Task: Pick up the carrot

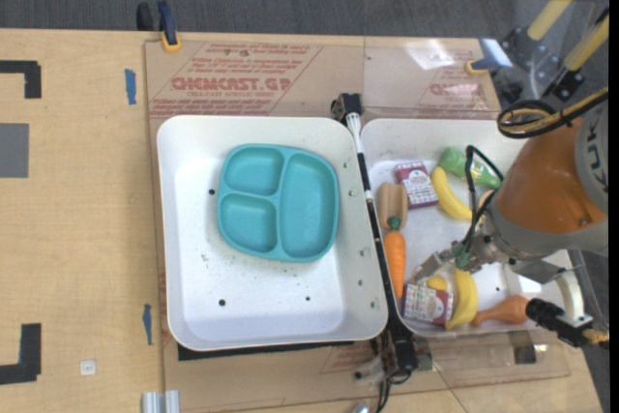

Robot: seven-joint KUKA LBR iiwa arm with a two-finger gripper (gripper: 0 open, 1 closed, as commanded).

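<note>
Hovering low in the right bin (426, 132), the gripper (455, 258) spreads its fingers over a banana (465, 296) — nothing between them — while the carrot (395, 258) lies apart, along the bin's left wall.

The gripper (455, 256) hangs over the right bin (382, 132). The carrot (395, 261) lies to its left along the bin wall, two bananas (450, 193) behind and just below it, the divided tray (279, 203) far left.

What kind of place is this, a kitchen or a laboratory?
Most likely a robot test bench in a laboratory: two white bins on a wooden bench, toy food such as a carrot, and a robot arm.
</note>
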